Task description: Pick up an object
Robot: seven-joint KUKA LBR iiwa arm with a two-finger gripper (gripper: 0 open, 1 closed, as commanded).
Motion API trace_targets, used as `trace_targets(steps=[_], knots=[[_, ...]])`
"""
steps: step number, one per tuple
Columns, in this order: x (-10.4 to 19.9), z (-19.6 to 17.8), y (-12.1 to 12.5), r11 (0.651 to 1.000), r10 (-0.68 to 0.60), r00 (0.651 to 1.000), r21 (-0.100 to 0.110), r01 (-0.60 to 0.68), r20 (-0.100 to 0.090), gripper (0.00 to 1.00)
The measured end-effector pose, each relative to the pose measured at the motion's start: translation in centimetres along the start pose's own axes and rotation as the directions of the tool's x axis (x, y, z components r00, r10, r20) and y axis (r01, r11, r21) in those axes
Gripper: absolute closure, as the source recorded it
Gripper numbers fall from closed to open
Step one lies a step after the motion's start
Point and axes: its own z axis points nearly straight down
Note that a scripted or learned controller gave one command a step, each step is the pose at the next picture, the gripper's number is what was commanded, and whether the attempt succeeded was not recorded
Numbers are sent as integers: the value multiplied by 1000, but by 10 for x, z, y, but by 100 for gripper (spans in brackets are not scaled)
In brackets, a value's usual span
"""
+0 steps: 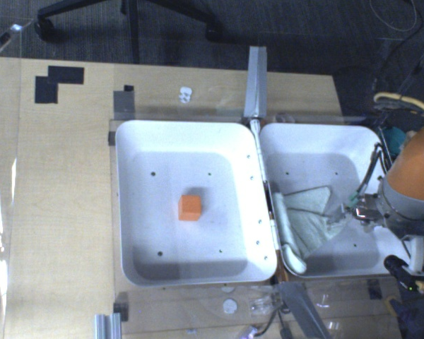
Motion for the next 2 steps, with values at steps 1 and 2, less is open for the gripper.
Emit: trace_targets(steps=[1, 2], knots=[[1, -11, 2, 1000, -1, 1000, -4, 1, 0, 100], [49, -91, 75, 974, 228, 974, -1, -228, 1, 100]])
